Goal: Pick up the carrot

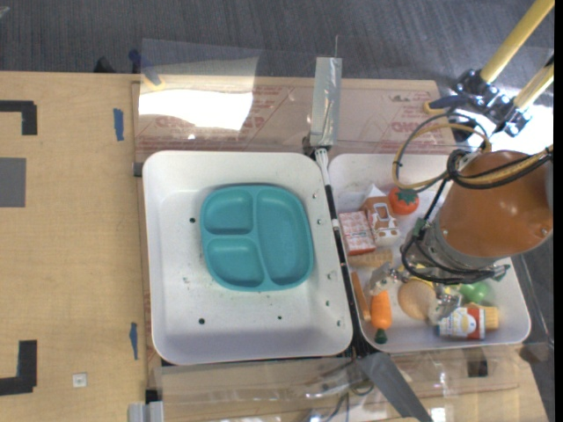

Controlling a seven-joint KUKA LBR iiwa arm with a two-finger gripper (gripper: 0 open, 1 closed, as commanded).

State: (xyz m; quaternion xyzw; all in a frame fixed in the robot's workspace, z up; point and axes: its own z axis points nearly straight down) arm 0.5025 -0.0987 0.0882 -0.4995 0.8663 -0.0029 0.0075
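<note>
The carrot [380,309], small and orange with a green tip, lies near the front left of the right bin [519,310], pointing toward the front edge. My gripper [398,276] hangs low over that bin under the arm's orange band [493,214], just above and slightly right of the carrot's upper end. Cables and the wrist body cover most of the gripper. Nothing is visibly held.
Around the carrot lie a tan bread roll [413,300], a small bottle [465,323], a green item [476,292], two little cartons [355,232] and a red-orange tomato [404,201]. The left bin [167,262] holds a teal divided plate [258,236].
</note>
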